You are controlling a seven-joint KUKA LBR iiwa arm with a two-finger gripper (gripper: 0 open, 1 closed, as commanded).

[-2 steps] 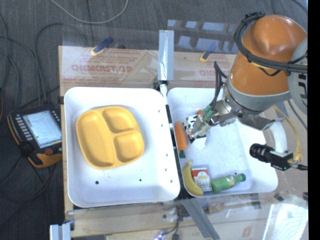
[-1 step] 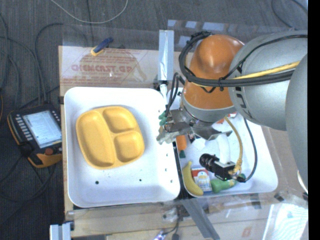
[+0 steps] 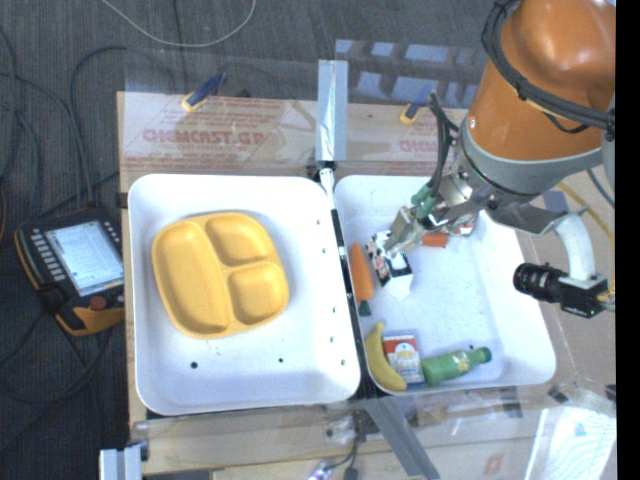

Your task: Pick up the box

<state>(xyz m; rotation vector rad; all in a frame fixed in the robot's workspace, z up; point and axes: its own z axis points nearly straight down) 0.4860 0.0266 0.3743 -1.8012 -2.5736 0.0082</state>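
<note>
Two white bins are being looked down on from above. The left bin (image 3: 180,368) is being used by a yellow plate (image 3: 220,273) with three parts. The right bin (image 3: 500,308) is being shared by a few small things.

The box (image 3: 401,349) is little, red and white. It is being kept flat on the floor of the right bin, close to the front wall. It is being squeezed between a banana (image 3: 383,360) on one side and a green bottle (image 3: 455,364) on the other. Both are lying just beside it, maybe touching it.

The big grey and orange arm (image 3: 540,78) is being reached in from the right. Its gripper (image 3: 385,256) is being held low over the left part of the right bin, near an orange carrot (image 3: 361,272) lying along the wall. A small white thing (image 3: 399,286) is lying just under the gripper, but what it is cannot be told. Whether the gripper is open or closed cannot be told either, because it is small and dark here.

The box is not being touched by anything but its neighbours. The gripper is being kept apart from it, farther back in the bin. So the job is probably not being finished yet: the box is not lifted. The gripper likely needs to be brought over the box, lowered, closed around it, and raised. The tight spot between banana and bottle may make the grab hard.
</note>
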